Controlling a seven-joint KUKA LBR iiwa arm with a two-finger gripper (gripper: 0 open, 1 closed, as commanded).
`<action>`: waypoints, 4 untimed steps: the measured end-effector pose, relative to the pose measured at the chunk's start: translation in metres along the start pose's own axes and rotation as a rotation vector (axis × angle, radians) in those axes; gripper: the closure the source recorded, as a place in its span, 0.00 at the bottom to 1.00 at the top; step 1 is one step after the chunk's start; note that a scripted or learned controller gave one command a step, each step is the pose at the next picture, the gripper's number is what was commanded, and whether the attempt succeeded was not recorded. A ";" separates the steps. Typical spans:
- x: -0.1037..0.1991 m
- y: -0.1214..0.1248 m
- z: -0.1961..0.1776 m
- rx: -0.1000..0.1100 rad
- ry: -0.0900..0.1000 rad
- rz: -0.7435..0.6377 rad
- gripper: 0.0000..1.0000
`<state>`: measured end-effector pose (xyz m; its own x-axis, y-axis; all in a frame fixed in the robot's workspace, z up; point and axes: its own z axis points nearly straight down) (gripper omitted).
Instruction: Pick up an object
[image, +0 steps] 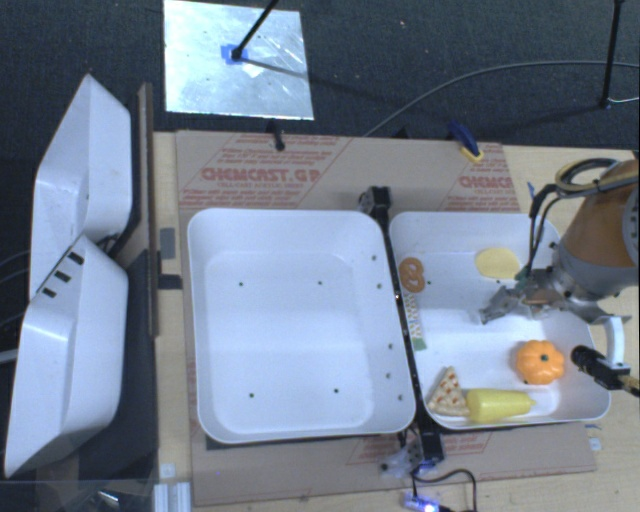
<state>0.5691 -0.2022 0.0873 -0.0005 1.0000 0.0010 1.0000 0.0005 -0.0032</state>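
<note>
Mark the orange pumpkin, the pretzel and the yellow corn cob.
orange pumpkin (540, 362), camera view, middle of its body.
pretzel (411, 274), camera view, its centre.
yellow corn cob (498, 404), camera view, mid-length.

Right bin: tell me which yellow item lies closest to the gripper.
The pale yellow round piece in the right bin, just above-left of the gripper. The yellow corn-like piece and the wedge lie farther off along the bin's near edge.
</note>
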 end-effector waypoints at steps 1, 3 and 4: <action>0.000 0.000 0.003 -0.004 -0.001 0.000 0.00; 0.002 0.002 -0.071 -0.009 -0.002 0.000 1.00; 0.007 0.005 -0.132 -0.008 -0.002 -0.001 1.00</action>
<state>0.5747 -0.1954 0.2195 -0.0014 1.0000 -0.0012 1.0000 0.0014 0.0050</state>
